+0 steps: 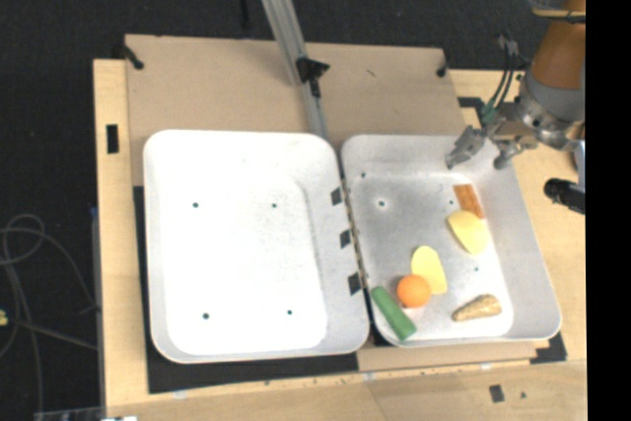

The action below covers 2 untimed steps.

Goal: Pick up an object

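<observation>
On the desk (113, 212) stand two white bins, and the right bin (532, 242) holds two yellow pieces, one orange ball (414, 291), one green stick (392, 313), one orange block (468, 200) and one tan piece (476, 309), while the claw (485, 151) hangs open and empty over its far edge.

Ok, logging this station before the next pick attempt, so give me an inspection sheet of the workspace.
Surface: wooden bench, two white bins; left bin, right bin.
Job's things: in the right bin, orange ball, green stick, two yellow pieces, orange-brown block, tan piece.
Clutter: nothing seen.
Grippers: gripper open above the right bin's far edge, holding nothing.
Cables: loose cables on the floor, left.
Surroundings: metal rail, dark floor.
</observation>
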Available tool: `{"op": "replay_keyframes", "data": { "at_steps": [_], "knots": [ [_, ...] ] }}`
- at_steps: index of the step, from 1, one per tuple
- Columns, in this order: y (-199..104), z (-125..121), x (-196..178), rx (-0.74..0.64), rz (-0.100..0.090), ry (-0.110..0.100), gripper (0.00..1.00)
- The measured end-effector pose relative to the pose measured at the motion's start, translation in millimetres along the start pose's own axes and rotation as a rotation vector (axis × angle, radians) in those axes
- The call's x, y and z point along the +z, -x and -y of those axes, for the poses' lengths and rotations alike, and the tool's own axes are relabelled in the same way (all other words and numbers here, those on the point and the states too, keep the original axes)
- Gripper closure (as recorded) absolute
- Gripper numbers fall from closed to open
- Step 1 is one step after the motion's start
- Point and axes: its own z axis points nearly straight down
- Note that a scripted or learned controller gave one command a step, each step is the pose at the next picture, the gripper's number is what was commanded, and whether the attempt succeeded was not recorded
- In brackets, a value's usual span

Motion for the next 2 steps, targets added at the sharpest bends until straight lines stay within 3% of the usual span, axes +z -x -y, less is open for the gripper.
{"op": "replay_keyframes", "data": {
  "at_steps": [1,2],
  "knots": [
    [-8,5,56,-0.003,-0.001,-0.002,0.00],
    [-6,3,79,-0.003,0.004,0.008,0.00]
  ]
}}
